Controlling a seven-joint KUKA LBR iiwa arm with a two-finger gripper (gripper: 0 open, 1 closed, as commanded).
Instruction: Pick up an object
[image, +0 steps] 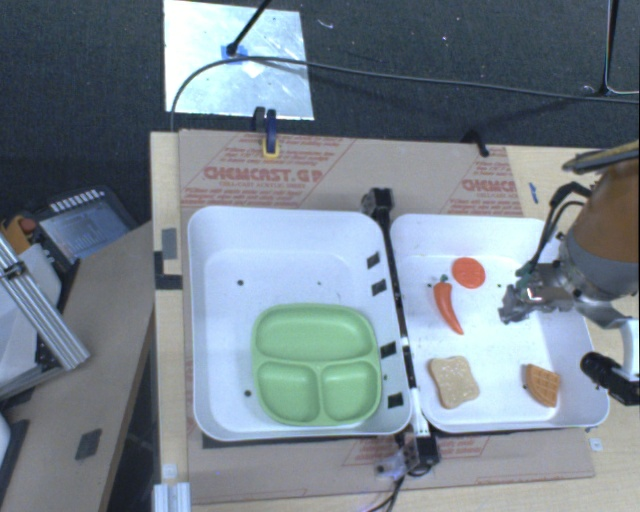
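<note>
A cardboard-covered bench (330, 165) on dark carpet carries two shallow white bins side by side, the left bin (215, 300) and the right bin (500, 235) meeting along a black clipped seam; a square of foil (238, 58) lies on the carpet beyond the bench, with a dark cable running across it; a wooden side table (70, 380) with an aluminium rail stands at the left.

In the left bin a green divided tray (315, 362) rests toward the near wall, its three compartments bare.

In the right bin lie four candidate objects: a red tomato slice (468, 272); a carrot (448, 305) just beside it on its near-left, green top pointing away; a slice of toast (453, 381) near the front wall; a waffle piece (541, 384) toward the front right corner; all four lie apart from each other.

My gripper (518, 303) enters from the right, over the middle of the right bin, right of the carrot and tomato slice and beyond the waffle piece; nothing lies between it and these objects; whether my jaws are apart or together I cannot tell, as they appear as one dark blurred mass.
</note>
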